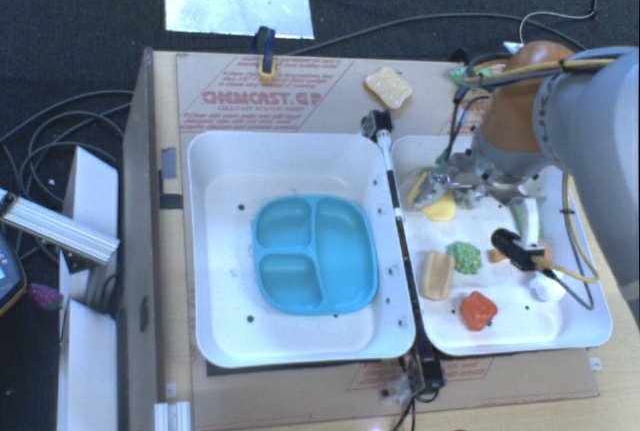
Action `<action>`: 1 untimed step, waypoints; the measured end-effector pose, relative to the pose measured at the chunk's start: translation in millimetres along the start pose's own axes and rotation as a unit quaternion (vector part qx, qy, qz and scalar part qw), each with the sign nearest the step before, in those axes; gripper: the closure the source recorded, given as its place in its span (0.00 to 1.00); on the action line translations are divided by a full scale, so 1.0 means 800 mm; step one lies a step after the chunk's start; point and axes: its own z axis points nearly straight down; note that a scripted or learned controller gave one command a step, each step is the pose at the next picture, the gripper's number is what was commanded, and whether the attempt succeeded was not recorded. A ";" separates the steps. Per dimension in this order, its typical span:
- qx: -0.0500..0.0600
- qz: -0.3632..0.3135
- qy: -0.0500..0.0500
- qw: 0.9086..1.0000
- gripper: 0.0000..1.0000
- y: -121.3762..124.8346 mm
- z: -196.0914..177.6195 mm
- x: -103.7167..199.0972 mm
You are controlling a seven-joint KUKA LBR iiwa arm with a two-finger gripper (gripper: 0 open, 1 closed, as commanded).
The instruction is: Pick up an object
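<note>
My gripper [437, 187] hangs low over the upper left part of the right bin [585, 324]. Its fingers stand open, apart from each other, just above a small yellow piece [440, 210] that lies on the bin floor. Nothing sits between the fingers. Further down the same bin lie a green broccoli piece [464, 255], a tan bread slice [436, 274] and a red pepper [477, 310]. A pale green pod [527, 217] and a small white piece [547, 290] rest towards the bin's right side, partly behind the arm.
The left bin [215, 249] holds a blue divided plate [314, 253]. A tan biscuit-like piece [388, 87] lies on the cardboard behind the bins. A black divider bar [392, 194] runs between the bins. The grey arm [590, 134] covers the right bin's upper right.
</note>
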 end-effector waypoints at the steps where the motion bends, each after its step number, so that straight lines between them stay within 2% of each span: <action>1: 0.000 -0.001 0.000 1.000 0.00 0.057 0.000 0.005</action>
